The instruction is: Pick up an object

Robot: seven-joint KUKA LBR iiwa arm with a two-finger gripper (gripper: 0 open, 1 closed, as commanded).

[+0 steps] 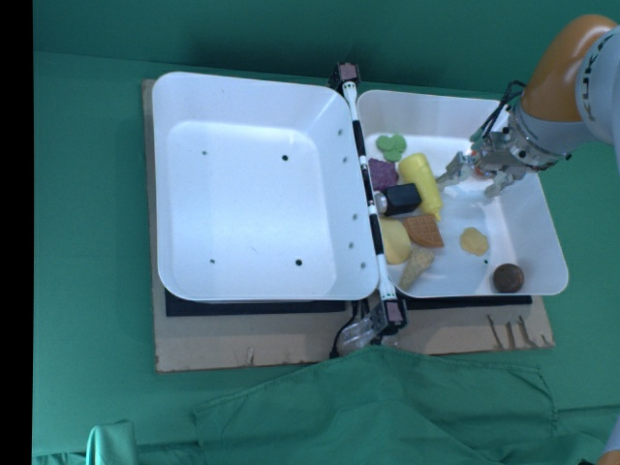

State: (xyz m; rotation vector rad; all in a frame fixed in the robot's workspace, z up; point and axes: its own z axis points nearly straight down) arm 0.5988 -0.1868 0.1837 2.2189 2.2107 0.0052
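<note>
A green-covered tabletop (87, 211) carries two shallow white bins side by side on a sheet of brown cardboard (252, 352). The left bin (252, 187) is the larger in view, its pale floor marked by a few small dark dots. The right bin (528, 231) holds a cluster of small objects, most of them crowded against the wall it shares with the left bin.

Along that wall, from far to near, sit a green clover-shaped piece (391, 146), a purple lump (383, 173), a black block (402, 199) and a round yellow piece (394, 240). A yellow cylinder (421, 180) lies just beside the black block. An orange waffle-textured piece (423, 230) and a tan cone-like piece (417, 266) lie near the yellow round. Further right rest a small yellow disc (474, 241) and a dark brown ball (508, 277), apart from the rest.

The grey arm with its orange band (567, 61) reaches in from the right. Its claw (477, 174) hangs over the right bin's floor, fingers spread wide with nothing between them, near the yellow cylinder.

Green cloth (387, 405) is bunched in the foreground.
</note>
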